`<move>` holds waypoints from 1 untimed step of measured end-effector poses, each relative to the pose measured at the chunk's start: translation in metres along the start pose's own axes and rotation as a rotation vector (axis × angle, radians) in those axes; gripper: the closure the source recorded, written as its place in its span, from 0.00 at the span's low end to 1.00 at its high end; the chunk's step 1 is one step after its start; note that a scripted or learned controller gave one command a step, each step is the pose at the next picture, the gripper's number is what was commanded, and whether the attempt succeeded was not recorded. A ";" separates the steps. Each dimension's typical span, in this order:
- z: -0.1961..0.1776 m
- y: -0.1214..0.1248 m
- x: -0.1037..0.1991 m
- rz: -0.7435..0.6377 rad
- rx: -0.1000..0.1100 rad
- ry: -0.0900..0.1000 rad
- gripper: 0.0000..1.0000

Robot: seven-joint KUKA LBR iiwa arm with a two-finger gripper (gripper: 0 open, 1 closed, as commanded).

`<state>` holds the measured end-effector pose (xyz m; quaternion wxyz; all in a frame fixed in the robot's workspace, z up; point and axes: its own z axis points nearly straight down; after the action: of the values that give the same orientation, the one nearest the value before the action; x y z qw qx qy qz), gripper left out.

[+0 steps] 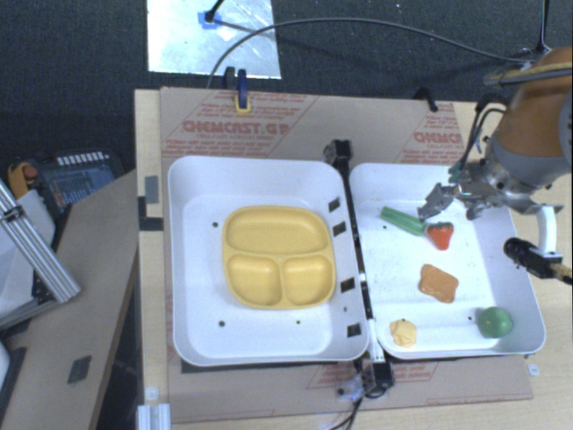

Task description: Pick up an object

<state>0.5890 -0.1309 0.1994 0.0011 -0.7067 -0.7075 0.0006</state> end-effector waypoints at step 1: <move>0.062 0.001 -0.003 0.001 0.001 0.000 0.00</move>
<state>0.5903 -0.1334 0.1371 0.0015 -0.7070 -0.7072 0.0011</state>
